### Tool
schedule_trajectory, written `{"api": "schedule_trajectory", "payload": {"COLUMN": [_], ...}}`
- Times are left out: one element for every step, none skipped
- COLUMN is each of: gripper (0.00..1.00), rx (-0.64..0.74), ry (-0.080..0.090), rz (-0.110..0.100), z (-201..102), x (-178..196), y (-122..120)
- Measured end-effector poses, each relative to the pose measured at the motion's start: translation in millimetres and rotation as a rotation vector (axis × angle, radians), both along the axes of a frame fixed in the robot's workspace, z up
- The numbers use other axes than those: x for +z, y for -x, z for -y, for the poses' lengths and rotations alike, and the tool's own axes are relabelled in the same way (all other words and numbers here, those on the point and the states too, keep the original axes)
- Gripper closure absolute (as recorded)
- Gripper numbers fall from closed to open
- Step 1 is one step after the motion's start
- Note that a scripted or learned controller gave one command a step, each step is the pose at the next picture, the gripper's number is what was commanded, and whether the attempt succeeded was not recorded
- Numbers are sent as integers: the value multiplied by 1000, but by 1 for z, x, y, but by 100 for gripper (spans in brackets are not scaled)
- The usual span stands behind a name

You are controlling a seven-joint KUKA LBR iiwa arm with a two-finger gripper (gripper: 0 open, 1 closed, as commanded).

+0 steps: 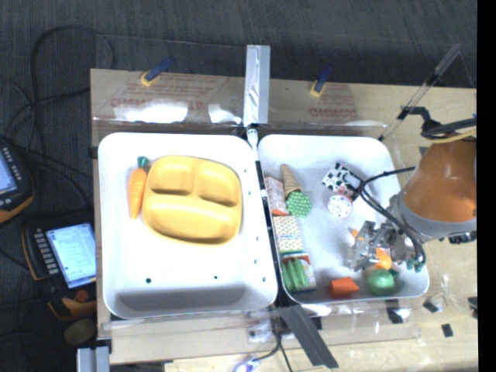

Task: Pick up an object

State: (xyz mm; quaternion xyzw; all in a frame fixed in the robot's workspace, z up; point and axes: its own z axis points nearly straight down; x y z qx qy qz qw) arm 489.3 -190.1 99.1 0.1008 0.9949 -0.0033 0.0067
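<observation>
step: reach, grasp not made | gripper (377,250) low at right bin's (310,147) near-right corner; opening and hold: cannot tell | green ball (380,280) just below it | next: centre over ball, close, lift

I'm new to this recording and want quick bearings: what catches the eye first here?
A big yellow divided tray lies in the left bin, with a toy carrot beside it. In the right bin, the gripper reaches down among small toys near a green ball and an orange block.
</observation>
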Motion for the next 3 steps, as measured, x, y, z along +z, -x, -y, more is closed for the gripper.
{"api": "schedule_trajectory", "payload": {"gripper": [0, 0, 100], "rx": [0, 14, 16], "ry": [0, 1, 0], "rz": [0, 0, -1], "z": [0, -23, -25], "x": [0, -9, 0], "y": [0, 1, 1]}}
